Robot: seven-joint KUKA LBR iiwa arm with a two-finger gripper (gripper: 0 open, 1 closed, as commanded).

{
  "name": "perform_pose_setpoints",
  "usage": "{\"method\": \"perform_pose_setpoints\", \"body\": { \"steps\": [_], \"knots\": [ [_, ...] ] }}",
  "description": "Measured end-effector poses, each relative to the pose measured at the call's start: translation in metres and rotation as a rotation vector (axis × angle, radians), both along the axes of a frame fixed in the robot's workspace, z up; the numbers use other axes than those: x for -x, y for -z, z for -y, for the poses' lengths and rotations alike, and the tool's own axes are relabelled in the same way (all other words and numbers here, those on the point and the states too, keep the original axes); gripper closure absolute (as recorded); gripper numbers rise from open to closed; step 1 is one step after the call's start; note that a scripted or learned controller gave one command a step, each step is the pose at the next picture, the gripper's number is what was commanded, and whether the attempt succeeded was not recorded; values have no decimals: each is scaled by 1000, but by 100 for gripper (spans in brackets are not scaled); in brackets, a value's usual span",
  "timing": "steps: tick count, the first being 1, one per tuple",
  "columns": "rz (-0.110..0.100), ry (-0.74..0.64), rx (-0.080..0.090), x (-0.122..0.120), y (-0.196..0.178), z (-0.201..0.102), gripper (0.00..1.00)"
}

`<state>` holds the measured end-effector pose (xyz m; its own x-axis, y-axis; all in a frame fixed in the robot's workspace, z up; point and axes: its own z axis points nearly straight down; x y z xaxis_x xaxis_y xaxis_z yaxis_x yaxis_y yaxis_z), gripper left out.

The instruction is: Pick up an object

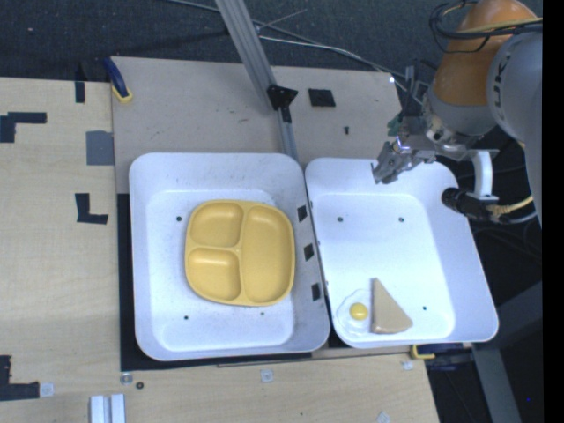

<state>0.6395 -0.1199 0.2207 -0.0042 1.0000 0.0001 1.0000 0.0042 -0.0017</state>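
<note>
From the camera view, you have the end effector [388, 171] poised over the far rim of the right bin [458, 263], close to that bin's far-left corner, and you cannot tell from here how far apart its tips are; nothing shows between them, so treat it as carrying nothing. The nearest things to pick lie at the opposite end of that same bin: a tan wedge [387, 309], flat and triangular with a matte, cardboard-like face, and just beside it on its left a small yellow round piece [358, 310], glossy and button-like, both resting on the bin floor by the near wall. So your target lies straight toward the near edge of the bin from the tool, well apart from it, with little sideways offset. The wedge's long axis runs roughly from its far tip down to its broad near base, so a grip across its narrow width looks the likelier choice. In the left bin [150, 236] sits a yellow divided tray [240, 252], smooth moulded plastic with three compartments and rounded corners, farther off across the divide. The surface [53, 236] is pale wood-coloured board.
</note>
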Motion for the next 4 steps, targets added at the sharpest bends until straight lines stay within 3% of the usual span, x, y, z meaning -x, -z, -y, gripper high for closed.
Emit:
{"method": "perform_pose_setpoints", "body": {
  "steps": [3, 4],
  "knots": [
    [-2, -1, 0, 43, 15, -155, 100],
    [0, -2, -1, 55, 1, -209, 100]
  ]
}}
